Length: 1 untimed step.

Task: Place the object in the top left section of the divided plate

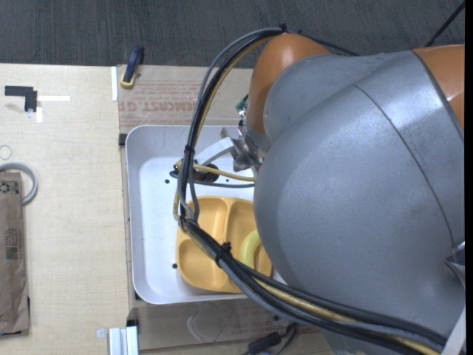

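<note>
A grey KUKA arm [362, 198] with orange bands looms over the right half of the camera view, its bulky body reaching in from the right and bending down over a shallow white bin [148, 220]. A bundle of black and yellow cables [196, 124] loops from the top of the arm, sweeps down past the wrist and runs diagonally across the bin toward the lower right. Metal wrist hardware shows at the arm's left edge, above the bin's upper part, but the end effector itself is hidden beneath the arm, so it cannot be told whether it is spread, pressed together or pinching anything.

In the bin lies a yellow divided plate [207, 235], its raised ribs marking off separate sections; its right side passes under the arm and the cables cross over it. A rounded yellow-green object [250, 248] shows in the plate at the arm's edge, in the right part of what is visible, mostly covered by the arm; which section it sits in cannot be told. It lies below the wrist hardware and close against the arm's outline.

The bin rests on a light wooden surface [66, 124]. A brown paper packet [13, 250] lies at the far left edge, well apart from the bin, and a small blue and yellow tool [132, 66] sits near the surface's upper edge.
</note>
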Motion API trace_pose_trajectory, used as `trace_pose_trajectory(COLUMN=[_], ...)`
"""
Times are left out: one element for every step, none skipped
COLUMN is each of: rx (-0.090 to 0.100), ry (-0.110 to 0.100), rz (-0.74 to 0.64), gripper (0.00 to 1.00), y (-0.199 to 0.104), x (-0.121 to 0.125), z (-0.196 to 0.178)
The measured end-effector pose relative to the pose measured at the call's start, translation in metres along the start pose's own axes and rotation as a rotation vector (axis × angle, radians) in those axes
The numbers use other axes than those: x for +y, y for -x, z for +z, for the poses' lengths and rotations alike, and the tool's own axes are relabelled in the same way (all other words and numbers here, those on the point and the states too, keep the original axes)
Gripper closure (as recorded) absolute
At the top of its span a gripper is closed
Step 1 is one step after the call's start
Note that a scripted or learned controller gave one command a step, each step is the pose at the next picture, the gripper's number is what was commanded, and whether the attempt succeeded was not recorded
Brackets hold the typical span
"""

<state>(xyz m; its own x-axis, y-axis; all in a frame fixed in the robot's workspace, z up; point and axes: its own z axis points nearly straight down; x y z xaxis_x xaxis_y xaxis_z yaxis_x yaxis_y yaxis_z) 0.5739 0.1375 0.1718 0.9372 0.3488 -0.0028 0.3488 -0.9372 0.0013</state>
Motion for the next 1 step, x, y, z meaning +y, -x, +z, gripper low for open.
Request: trace_pose_trajectory(rx=[-0.001], ry=[0.000], rz=[-0.035], gripper=[0.00], y=[0.0053], x=[-0.0371], z=[-0.0238])
